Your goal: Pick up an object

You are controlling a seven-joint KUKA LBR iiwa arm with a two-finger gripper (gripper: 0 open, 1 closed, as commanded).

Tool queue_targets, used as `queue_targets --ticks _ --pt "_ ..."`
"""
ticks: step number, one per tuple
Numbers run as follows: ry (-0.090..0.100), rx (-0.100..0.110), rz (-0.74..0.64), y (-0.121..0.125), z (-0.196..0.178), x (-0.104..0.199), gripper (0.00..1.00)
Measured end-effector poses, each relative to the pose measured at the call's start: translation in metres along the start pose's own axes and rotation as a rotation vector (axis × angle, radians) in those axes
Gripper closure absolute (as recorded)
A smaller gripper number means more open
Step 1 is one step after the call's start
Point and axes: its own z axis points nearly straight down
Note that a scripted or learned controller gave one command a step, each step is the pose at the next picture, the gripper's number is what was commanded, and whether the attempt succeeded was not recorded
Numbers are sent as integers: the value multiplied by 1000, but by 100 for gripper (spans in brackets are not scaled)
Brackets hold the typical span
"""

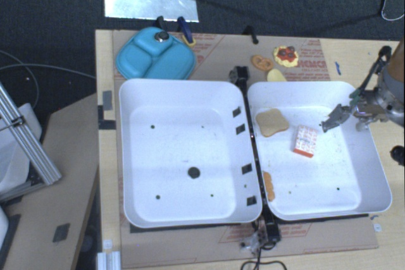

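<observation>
inside right bin [367, 199] (white): toast [272, 122], box [305, 141], cracker [268, 186].

Arm, wrist section
Grey metal wrist housing [387, 104]; dark cable above; grey gripper [333, 118], possibly two slim fingers.

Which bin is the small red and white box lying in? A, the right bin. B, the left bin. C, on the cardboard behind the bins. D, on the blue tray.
A: the red and white box lies flat on the floor of the right bin, beside the tan bread-shaped piece.
</observation>
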Motion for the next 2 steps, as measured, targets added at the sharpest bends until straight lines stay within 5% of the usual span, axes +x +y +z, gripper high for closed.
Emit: queue_targets --ticks 1,2 --pt "1 5 6 -45 156 -25 0" --pt "-4 -7 2 -40 137 -25 100"
